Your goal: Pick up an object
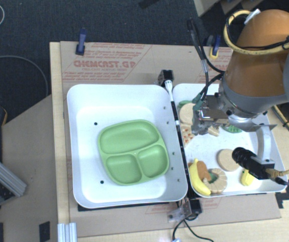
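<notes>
1. The bench (109, 59) is covered by a brown cardboard sheet printed with reddish lettering along its far side.
2. Two blue clamps grip the far edge, one at the left (81, 41) and one toward the right (215, 46).
3. The left white bin (79, 150) sits directly on the cardboard, taking up most of its middle.
4. The right white bin (271, 158) lies just beside it, their inner rims touching.
5. A black clip (165, 77) sits at the far end of the seam between the bins, another (191, 206) at the near end.

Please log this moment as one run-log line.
arm: over right bin | gripper: low among food items | green tray: left bin
</notes>
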Tool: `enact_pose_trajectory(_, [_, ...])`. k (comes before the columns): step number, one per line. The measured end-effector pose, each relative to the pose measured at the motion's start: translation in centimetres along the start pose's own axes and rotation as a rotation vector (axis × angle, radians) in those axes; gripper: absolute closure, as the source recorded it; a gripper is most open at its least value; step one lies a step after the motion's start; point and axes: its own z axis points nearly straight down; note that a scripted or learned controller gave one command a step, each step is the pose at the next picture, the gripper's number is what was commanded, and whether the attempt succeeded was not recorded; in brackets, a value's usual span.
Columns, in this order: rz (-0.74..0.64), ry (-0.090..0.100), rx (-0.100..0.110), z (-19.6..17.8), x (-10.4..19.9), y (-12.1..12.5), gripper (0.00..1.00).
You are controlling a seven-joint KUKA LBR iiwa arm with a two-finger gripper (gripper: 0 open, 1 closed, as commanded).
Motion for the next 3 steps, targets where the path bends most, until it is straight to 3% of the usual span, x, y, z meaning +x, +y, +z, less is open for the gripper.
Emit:
enact_pose_trajectory(1, [0.0, 0.0, 0.005, 6.4, -0.6, -0.1, 1.0])
enact_pose_trajectory(2, [-0.002, 0.0, -0.004, 5.0, -0.5, 0.1, 1.0])
enact_pose_trajectory(3, [-0.006, 0.002, -0.02, -12.1, 0.1, 0.1, 1.0])
